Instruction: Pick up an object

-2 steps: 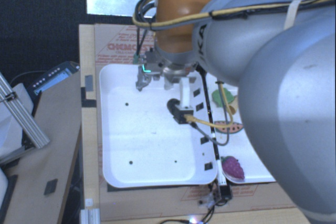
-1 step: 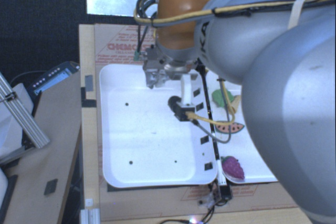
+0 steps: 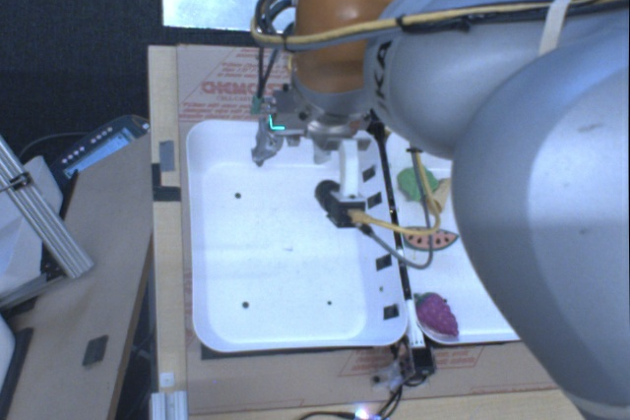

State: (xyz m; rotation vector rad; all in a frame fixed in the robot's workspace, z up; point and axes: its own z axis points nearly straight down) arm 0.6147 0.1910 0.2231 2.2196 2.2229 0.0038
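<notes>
My gripper hangs over the far part of the left white bin, below the orange band of the arm. Its two grey fingertips stand apart with nothing between them, so it is open. The objects lie in the right bin, partly hidden by the arm: a green piece with a yellow strip beside it, a watermelon slice, and a purple bunch of grapes near the front.
A black cable with clips runs along the divider between the bins. The arm's big grey body covers most of the right bin. A grey device and metal rails lie to the left of the bench.
</notes>
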